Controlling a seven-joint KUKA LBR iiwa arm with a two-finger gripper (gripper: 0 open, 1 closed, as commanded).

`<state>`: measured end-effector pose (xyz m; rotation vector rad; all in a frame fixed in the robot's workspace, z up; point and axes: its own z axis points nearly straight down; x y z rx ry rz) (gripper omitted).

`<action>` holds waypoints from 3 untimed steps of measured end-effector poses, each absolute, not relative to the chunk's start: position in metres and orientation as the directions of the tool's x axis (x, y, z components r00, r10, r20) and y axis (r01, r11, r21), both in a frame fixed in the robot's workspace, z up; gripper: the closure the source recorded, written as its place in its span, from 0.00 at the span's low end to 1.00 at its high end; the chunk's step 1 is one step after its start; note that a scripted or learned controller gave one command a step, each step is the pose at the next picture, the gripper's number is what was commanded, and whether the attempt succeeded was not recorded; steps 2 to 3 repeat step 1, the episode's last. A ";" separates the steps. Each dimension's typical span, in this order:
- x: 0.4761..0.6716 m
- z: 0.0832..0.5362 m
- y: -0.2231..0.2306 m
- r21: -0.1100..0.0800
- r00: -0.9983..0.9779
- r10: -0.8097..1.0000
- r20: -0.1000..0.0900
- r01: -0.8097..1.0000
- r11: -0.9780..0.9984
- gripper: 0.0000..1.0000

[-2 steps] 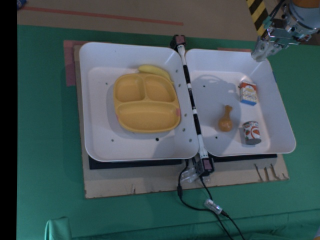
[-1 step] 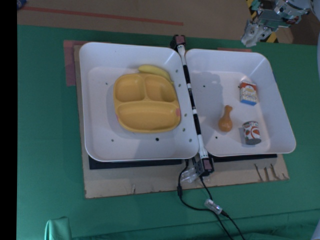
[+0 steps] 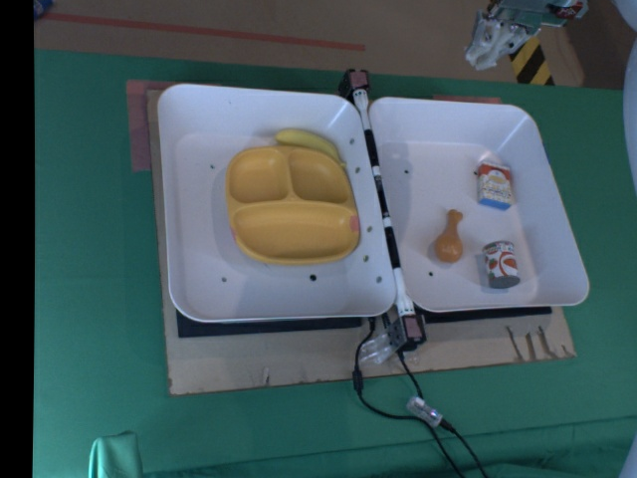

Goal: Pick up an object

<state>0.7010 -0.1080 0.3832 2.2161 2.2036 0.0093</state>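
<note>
Nothing picked yet. Nearest in the right bin (image 3: 557, 267): can (image 3: 501, 264), then drumstick (image 3: 449, 237), then small carton (image 3: 494, 185). Left bin (image 3: 189, 267) holds a yellow divided plate (image 3: 291, 205) with a banana (image 3: 309, 141) behind it. Gripper (image 3: 488, 48) hangs high past the far edge, carrying nothing; can't tell if it's spread or clenched. Whole approach and grasp left.
</note>
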 end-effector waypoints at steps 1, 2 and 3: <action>0.701 0.383 -0.108 0.015 0.006 1.000 -0.008 1.000 -0.006 0.00; 0.701 0.383 -0.108 0.015 0.006 1.000 -0.008 1.000 -0.006 0.00; 0.701 0.383 -0.108 0.015 0.006 1.000 -0.008 1.000 -0.006 0.00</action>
